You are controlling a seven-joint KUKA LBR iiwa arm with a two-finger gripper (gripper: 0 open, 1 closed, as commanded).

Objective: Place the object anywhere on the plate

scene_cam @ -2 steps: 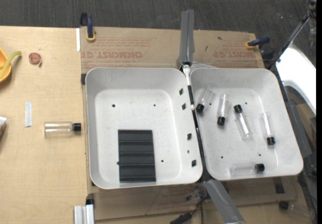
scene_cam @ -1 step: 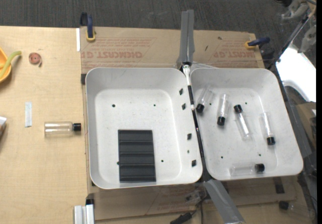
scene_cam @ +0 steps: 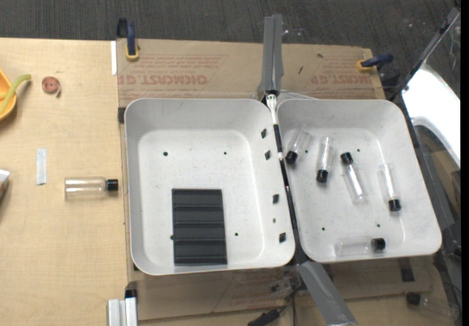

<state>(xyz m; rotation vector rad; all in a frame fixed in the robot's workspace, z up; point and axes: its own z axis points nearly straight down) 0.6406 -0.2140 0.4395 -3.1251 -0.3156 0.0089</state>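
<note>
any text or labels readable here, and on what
"CHEMCAST GP", red print, upside down and mirrored from this camera, on the cardboard behind the left bin.
The same print, fainter, on the cardboard behind the right bin: too blurred to read surely.
Vials: no label readable.

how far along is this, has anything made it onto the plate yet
Nothing looks done yet. The dark ridged plate in the left bin has nothing on it. Five clear vials with black caps, for instance one, lie in the right bin. Nothing is in hand at this moment. All of it is left: pick up a vial, carry it over, set it on the plate.
</note>
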